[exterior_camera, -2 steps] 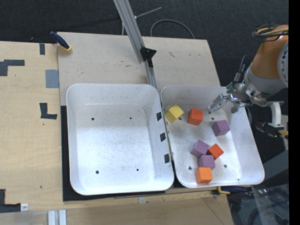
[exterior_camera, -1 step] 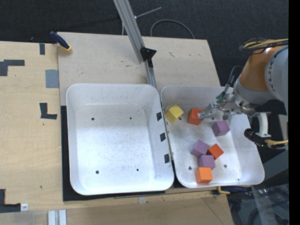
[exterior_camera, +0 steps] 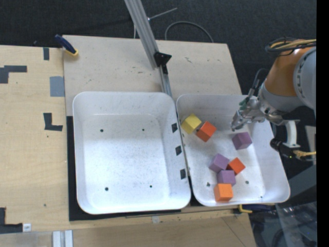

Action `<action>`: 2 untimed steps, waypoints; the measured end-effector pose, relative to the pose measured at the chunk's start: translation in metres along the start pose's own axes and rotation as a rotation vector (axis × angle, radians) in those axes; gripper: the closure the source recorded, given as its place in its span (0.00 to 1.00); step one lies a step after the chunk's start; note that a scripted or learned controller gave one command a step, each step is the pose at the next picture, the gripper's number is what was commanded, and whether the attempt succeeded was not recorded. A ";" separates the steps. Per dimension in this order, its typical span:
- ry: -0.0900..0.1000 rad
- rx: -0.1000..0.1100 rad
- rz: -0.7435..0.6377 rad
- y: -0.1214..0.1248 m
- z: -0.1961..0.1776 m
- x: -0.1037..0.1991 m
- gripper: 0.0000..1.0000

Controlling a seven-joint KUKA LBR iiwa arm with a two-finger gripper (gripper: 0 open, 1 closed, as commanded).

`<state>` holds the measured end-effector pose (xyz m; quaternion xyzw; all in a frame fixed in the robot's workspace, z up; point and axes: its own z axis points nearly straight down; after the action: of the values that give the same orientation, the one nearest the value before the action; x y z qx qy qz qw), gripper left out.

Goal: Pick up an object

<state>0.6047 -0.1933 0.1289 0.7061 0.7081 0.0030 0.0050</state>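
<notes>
Bench (exterior_camera: 128, 68) of pale board, carrying two white bins side by side; left bin (exterior_camera: 82, 153) beside right bin (exterior_camera: 272, 181), their rims touching along the middle; a grey rail (exterior_camera: 141, 22) runs down from the top to where the rims meet; arm (exterior_camera: 290, 81), grey with an orange band, enters from the right above the right bin; gripper (exterior_camera: 240, 121) hangs over that bin's upper right part, just above a purple cube (exterior_camera: 242, 140), nothing seen between its fingers, and whether they stand apart or together cannot be told; in the right bin lie seven cubes: yellow cube (exterior_camera: 192, 123) touching an orange cube (exterior_camera: 206, 131) at upper left; lower down, a cluster of two purple (exterior_camera: 220, 162) and two orange (exterior_camera: 223, 192).
</notes>
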 end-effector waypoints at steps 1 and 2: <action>0.001 0.007 0.001 0.006 -0.063 0.000 1.00; 0.001 0.006 0.001 0.007 -0.112 0.000 1.00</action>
<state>0.6109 -0.1926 0.2406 0.7065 0.7077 0.0011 0.0024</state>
